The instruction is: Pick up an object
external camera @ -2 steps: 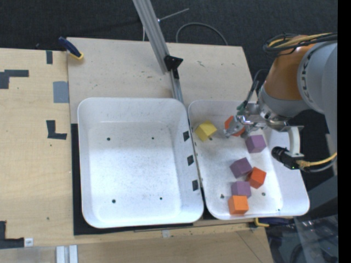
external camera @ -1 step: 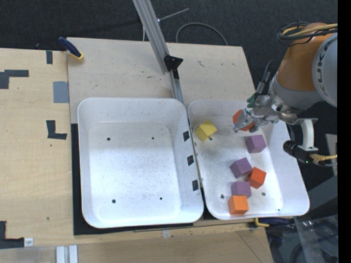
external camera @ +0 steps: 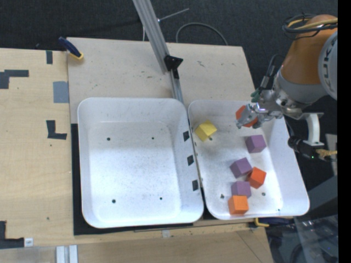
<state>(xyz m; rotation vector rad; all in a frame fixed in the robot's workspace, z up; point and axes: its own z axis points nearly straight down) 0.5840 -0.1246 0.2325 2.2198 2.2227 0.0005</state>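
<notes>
The end effector (external camera: 249, 118) hangs over the right bin (external camera: 290, 185), near the table's far right corner, clamped on an orange block (external camera: 243, 115). The pick looks nearly done; only lifting it away remains.

An orange block (external camera: 243, 115) is seen between the fingers of the gripper (external camera: 248, 119), above the right bin (external camera: 285, 163). A yellow block (external camera: 207, 131) is found at nine o'clock from it.

Just one fixed camera up high, angled down at the pale wooden desk (external camera: 126, 70), both shallow white plastic bins (external camera: 90, 163) fully visible.
</notes>
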